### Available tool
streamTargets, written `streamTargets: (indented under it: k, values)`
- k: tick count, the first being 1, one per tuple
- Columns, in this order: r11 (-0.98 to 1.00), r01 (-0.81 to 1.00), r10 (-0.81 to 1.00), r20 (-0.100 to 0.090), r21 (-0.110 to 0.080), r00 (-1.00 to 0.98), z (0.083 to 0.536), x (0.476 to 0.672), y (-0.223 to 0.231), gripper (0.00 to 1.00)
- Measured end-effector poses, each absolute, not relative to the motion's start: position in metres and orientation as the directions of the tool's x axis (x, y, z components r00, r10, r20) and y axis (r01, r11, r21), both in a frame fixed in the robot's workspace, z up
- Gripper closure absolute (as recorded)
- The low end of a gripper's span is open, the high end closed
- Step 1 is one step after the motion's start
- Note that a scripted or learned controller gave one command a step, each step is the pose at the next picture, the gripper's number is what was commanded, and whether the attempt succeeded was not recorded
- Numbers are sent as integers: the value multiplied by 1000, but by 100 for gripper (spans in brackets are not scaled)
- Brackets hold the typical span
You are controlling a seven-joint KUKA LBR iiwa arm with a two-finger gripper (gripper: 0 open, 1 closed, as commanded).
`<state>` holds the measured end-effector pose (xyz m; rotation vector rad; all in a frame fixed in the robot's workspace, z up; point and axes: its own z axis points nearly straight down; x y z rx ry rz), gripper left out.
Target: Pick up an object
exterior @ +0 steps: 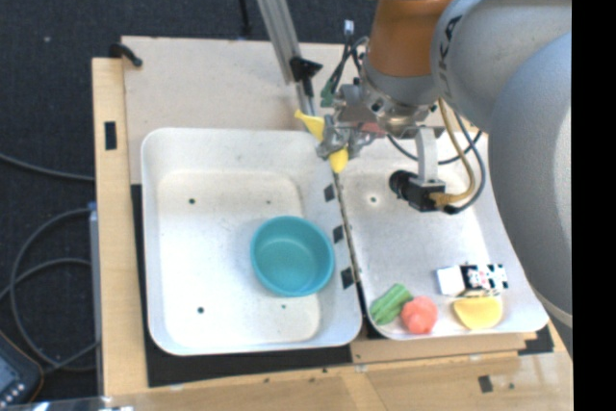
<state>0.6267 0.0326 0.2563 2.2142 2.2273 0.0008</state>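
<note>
Left bin [173, 207]: one teal bowl [292, 255]. Between bins, hand [336, 141] grasping one yellow banana-like piece [314, 123], long axis slanting upper-left to lower-right. Right bin [423, 226]: one green piece [389, 303], one red ball [419, 315], one yellow wedge [478, 311].

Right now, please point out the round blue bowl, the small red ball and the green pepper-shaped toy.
round blue bowl [291, 257], camera view, inner floor.
small red ball [419, 315], camera view, top surface.
green pepper-shaped toy [389, 303], camera view, middle of body.
</note>
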Motion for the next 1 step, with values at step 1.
streamTargets:
  k: [1]
  values:
    - [5, 1000, 1000, -1, 1, -5, 236, 657, 75, 100]
